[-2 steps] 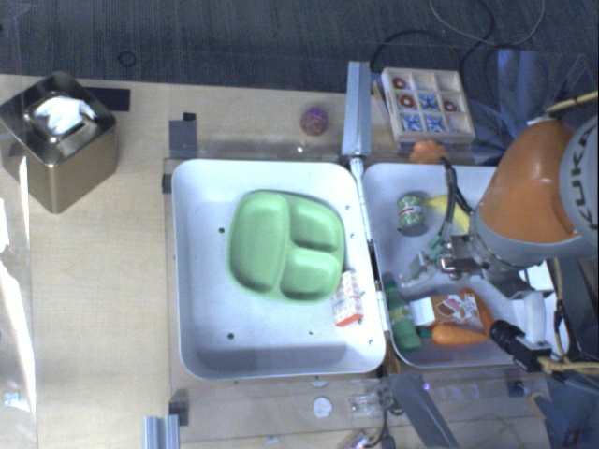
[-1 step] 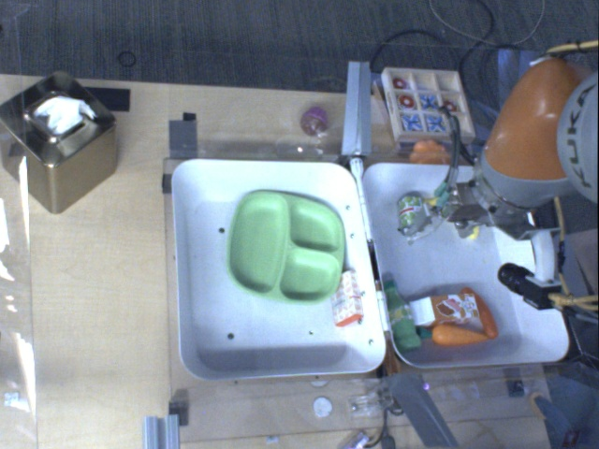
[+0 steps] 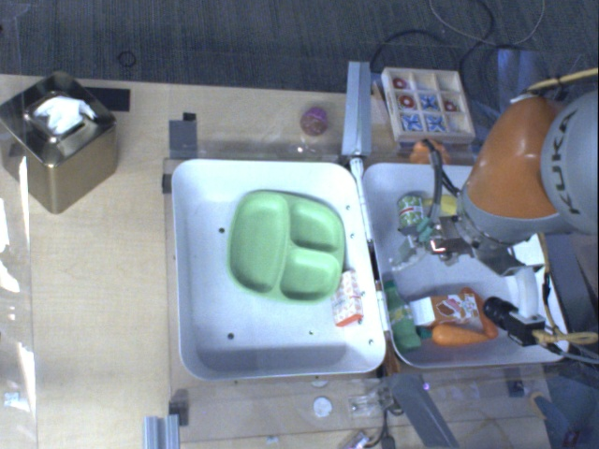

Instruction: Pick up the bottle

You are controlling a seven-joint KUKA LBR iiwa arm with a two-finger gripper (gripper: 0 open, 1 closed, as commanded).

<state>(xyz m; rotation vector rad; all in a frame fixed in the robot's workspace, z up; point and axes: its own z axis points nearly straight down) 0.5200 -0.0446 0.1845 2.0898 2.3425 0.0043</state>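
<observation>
Bottle (image 3: 401, 312), green with a white label, lies on its side against the right bin (image 3: 382, 190)'s left wall. The gripper (image 3: 432, 241) hangs above the bin's clutter; whether its jaws are wide or closed, I cannot tell.

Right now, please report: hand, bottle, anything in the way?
Hand low in right bin. Green bottle lying at its near-left corner, not held. Orange packet beside it.

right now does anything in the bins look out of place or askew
One thing: a small red and white packet in the left bin leans tilted against the right wall instead of lying flat, beside the green divided plate. In the right bin the items are crowded together.
</observation>
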